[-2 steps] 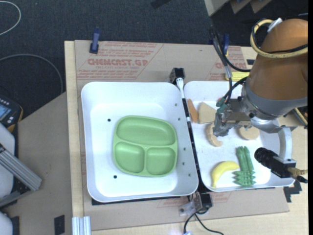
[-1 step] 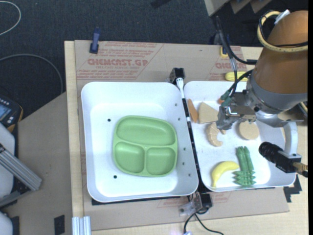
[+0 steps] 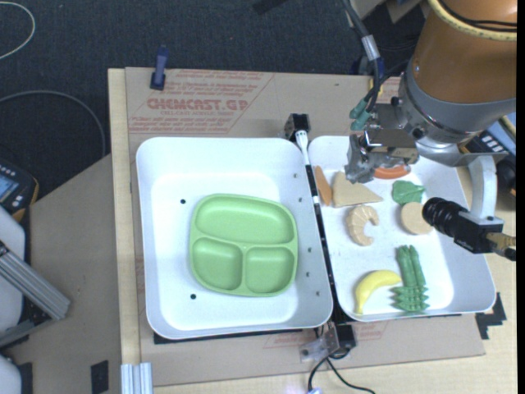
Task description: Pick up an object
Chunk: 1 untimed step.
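My gripper (image 3: pixel 359 167) hangs low over the back left part of the right bin (image 3: pixel 467 298), just above a tan wedge (image 3: pixel 354 193). An orange-red piece (image 3: pixel 394 171) lies right beside the gripper, partly hidden by the wrist. An orange strip (image 3: pixel 323 187) leans by the bin's left wall. In front of these lie a tan croissant-shaped piece (image 3: pixel 362 223), a green leafy piece (image 3: pixel 408 191) and a round tan piece (image 3: pixel 413 219). A yellow banana (image 3: pixel 375 288) and a green asparagus bundle (image 3: pixel 411 280) rest near the front edge. Nothing is seen held.
The left bin (image 3: pixel 156 220) holds a light green divided plate (image 3: pixel 244 244). A black cylindrical fitting (image 3: pixel 459 221) on the arm overhangs the right bin's right side. The arm's grey and orange body (image 3: pixel 467 48) covers the back right corner.
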Motion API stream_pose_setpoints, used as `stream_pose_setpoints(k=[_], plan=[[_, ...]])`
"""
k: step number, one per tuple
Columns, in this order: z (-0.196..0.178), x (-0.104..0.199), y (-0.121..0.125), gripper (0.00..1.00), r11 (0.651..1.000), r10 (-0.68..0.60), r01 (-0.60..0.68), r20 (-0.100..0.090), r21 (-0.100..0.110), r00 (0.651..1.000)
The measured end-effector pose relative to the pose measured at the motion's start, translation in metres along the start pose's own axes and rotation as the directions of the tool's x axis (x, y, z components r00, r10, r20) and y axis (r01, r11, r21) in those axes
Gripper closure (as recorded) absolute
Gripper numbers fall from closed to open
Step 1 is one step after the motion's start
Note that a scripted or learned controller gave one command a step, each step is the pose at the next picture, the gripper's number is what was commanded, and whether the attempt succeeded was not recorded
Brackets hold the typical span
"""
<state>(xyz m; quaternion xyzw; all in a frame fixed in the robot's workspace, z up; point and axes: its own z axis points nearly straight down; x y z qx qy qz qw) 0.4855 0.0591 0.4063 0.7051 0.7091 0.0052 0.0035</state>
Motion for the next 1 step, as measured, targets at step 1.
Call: stream_pose_setpoints(k=[1], plan=[[-0.0054, -0.0024, -0.0005, 1.0, 1.0, 0.004, -0.004, 0.003, 0.009, 1.0]])
